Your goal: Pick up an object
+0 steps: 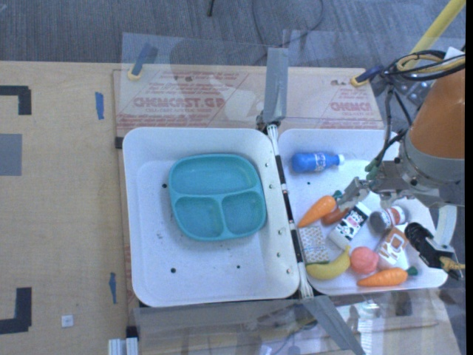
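Right bin (325, 143), near its middle: a toy carrot (318, 211) lies aslant, stem end toward the gripper (357, 191), which hangs just beside it with nothing seen between its parts; whether the fingers are spread or closed cannot be told. The carrot is judged light, rigid plastic, smooth and tapered, so it may slip; a hold across its thick middle looks safest. Around it crowd a small white carton (349, 225), a banana (330, 265), a red ball (363, 259), a second carrot (382, 277) and a blue bottle (315, 161). The left bin (140, 198) holds a teal tray (218, 196); both bins rest on the desk (59, 198).
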`<state>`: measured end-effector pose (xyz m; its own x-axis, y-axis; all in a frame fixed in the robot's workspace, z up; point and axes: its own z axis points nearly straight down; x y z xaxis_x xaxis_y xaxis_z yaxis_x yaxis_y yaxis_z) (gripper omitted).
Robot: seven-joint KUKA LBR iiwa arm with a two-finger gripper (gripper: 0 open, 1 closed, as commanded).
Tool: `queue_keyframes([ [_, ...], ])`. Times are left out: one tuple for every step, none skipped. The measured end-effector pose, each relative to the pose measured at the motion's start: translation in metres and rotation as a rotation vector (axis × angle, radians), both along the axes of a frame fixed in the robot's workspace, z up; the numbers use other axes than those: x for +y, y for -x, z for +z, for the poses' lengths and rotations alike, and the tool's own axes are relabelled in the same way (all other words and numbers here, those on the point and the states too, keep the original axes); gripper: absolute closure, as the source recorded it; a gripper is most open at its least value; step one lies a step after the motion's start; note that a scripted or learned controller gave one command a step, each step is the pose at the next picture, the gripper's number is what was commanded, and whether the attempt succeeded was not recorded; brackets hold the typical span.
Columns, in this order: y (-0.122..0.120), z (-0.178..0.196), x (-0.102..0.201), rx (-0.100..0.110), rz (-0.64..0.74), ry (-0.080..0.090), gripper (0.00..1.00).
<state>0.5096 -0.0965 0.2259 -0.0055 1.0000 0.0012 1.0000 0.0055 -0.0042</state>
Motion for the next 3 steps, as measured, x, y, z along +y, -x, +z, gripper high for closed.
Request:
queue_keyframes([
  [-0.035, -0.087, 0.004, -0.002, 0.122, 0.0, 0.0],
  [-0.024, -0.125, -0.018, -0.004, 0.133, 0.001, 0.0],
  [-0.105, -0.137, -0.018, -0.014, 0.085, 0.004, 0.0],
])
